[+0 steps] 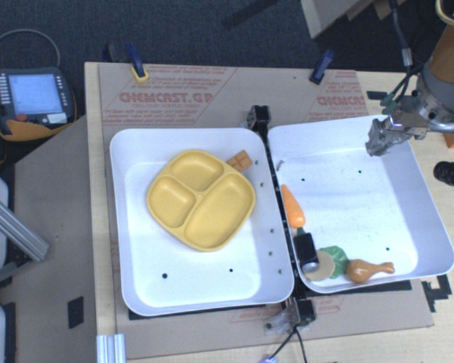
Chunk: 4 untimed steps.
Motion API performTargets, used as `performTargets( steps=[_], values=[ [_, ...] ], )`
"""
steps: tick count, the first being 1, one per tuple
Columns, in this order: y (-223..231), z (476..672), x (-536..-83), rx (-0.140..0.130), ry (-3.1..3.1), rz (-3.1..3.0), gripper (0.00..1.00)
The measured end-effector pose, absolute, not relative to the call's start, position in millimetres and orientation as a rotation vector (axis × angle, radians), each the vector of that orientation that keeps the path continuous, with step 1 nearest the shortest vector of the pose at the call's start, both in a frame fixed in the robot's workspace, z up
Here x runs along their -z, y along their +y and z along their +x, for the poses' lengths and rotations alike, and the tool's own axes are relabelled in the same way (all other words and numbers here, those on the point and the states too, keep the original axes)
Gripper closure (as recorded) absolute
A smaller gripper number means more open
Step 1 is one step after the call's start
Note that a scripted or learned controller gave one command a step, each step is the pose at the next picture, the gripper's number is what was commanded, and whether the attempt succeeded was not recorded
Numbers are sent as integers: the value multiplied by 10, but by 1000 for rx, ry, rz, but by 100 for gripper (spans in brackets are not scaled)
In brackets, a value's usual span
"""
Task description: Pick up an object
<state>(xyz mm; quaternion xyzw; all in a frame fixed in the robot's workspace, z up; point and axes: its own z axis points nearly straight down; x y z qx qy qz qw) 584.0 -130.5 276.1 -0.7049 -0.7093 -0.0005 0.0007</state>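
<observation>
Far left: a small handheld screen unit (32, 100) with a lit pale screen and a looping cable sits off the bench (91, 225), well apart from the bins.

Writing: the brown cardboard sheet (234, 93) under the bins has red print. "CHEMCAST GP" is pretty readable by the left bin, and the same print repeats by the right bin but it's cut off there, so I can't make out the rest.

Clamps: two blue clips, one (136, 61) at the cardboard's top left and one (321, 66) further right, on the far edge.

Left bin: white bin (136, 278) with a yellow three-compartment plate (201, 199) lying flat in the middle. A small brown block (240, 160) is touching the plate's upper right edge.

Right bin: white bin (431, 240), stuff is all piled along its left wall and near corner. An orange carrot (292, 206) lies along the left wall. Just below it a small black gadget (305, 249), then a green thing (336, 256) with a tan round disc (322, 267) on it, and a brown drumstick (367, 268) lying on its side beside those.

Arm: comes in from the right, orange band (448, 51) visible up top.

Hand: the hand (380, 144) hangs over the far right corner area of the right bin, well apart from the pile of objects. Nothing between its fingers that I can see, and honestly can't tell whether it's spread or pressed together from this angle.
</observation>
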Motion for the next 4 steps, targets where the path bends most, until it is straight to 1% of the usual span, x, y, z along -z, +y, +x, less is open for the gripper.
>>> performTargets(
  steps=[1,2,3,4],
  values=[
    [-781,6039,-2576,0,-2226,-2213,100],
    [-351,6183,-2529,3,-2228,-2217,100],
    [172,6246,-2320,-2,-2225,-2213,100],
    [756,6378,-2189,2,-2228,-2214,100]
  ],
)
